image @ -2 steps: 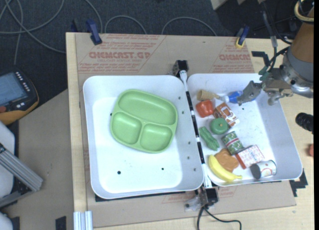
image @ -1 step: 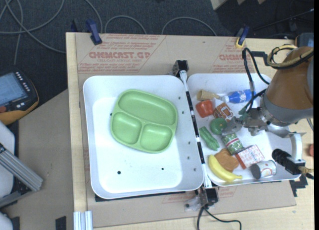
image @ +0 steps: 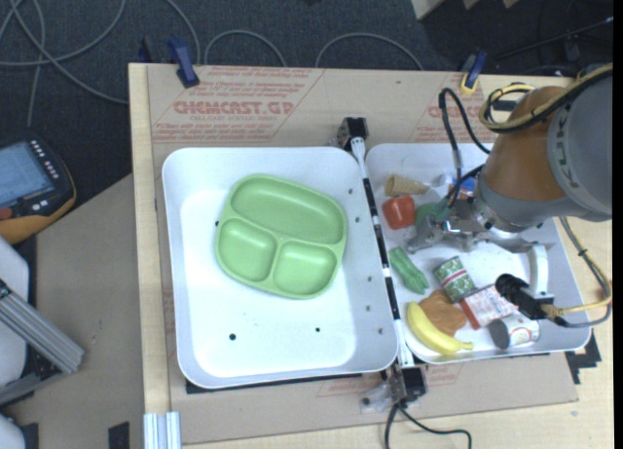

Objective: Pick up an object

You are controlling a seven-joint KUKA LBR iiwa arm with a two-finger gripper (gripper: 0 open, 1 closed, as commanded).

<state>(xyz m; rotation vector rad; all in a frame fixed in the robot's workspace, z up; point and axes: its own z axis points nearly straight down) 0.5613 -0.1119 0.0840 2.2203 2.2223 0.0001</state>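
Where dark carpet strewn with grey cables surrounds it, the bench (image: 243,106) shows brown printed board under two glossy white bins. The left bin (image: 195,320) holds a smooth green three-part plate (image: 280,236). In the right bin (image: 574,335), the gripper (image: 438,230) hangs beside a red tomato (image: 398,210); whether it is parted, I cannot tell. A curved yellow banana (image: 434,330) lies nearer the front.

The arm (image: 545,160) runs off the right edge and hides part of the right bin (image: 574,340).
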